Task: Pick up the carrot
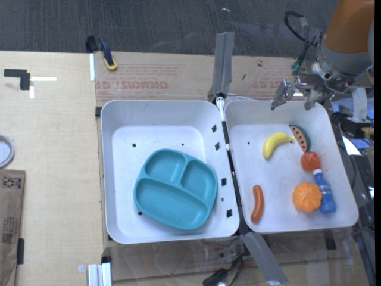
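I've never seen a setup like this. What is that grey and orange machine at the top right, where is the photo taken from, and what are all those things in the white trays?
The machine is a robot arm; at its end is a gripper, a two-finger claw for picking things up. It hangs over the far edge of the right bin, with nothing visible between its fingers. The one camera sits above the bench, looking down at a slant.

The left bin holds a blue divided plate. The right bin holds toy food: a banana, a watermelon slice, a small red fruit, an orange, a blue-and-white bottle, and the long orange carrot it is meant to pick up.
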You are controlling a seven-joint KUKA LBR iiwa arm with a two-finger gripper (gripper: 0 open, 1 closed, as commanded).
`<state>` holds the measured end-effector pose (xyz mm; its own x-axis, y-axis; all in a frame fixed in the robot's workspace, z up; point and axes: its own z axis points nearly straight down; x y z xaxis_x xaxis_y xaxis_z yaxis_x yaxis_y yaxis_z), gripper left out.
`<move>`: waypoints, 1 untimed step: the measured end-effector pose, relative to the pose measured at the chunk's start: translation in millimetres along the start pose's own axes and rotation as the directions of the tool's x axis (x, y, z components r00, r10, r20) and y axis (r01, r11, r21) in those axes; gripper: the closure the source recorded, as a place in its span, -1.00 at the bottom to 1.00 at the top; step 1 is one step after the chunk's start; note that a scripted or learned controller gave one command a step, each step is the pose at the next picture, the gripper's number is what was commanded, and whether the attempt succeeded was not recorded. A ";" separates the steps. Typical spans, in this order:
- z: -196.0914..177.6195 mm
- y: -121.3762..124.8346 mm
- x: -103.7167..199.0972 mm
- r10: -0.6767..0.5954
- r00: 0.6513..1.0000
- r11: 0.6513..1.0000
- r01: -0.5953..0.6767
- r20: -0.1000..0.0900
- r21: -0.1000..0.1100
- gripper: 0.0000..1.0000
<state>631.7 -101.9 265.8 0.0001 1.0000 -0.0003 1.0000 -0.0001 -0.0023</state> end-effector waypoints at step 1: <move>51.1 -55.2 -77.9 0.010 1.000 1.000 -0.010 0.001 0.001 -1.00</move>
<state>576.3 -179.8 214.9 0.0102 0.9999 -0.0013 0.9999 -0.0102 -0.0032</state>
